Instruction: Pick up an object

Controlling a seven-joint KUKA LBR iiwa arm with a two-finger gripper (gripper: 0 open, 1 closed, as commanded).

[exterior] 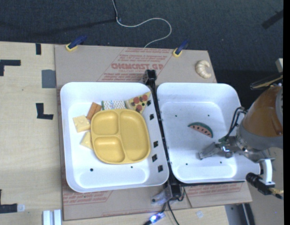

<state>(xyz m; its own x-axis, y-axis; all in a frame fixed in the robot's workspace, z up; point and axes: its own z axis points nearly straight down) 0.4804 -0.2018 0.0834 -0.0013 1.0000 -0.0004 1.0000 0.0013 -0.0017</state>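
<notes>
gripper (206,153) low in right bin (182,170), near watermelon slice (201,129); can't tell its grip state.

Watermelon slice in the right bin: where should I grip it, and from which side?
The watermelon slice lies flat and alone on the right bin floor. Probably come straight down and pinch across its narrow width at mid-arc, rind to flesh edge. The gripper sits just below it.
</notes>
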